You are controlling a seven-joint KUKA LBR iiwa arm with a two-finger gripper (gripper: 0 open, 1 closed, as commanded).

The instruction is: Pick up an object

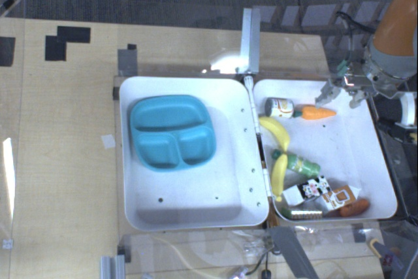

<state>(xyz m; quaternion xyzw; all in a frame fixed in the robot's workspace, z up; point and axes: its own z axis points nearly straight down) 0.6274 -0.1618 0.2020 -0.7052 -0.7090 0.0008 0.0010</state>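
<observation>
My gripper hangs over the far right corner of the right bin. Its fingers are spread open with nothing between them. An orange carrot lies just left of and below the fingertips, next to a small tipped can. Nearer the bin's left wall lie two yellow bananas and a green bottle. At the front of the bin sit small printed boxes and a brown sausage.
The left bin holds a blue divided tray in its far left part. A metal divider rail separates the two bins. The arm's orange band rises at the right edge.
</observation>
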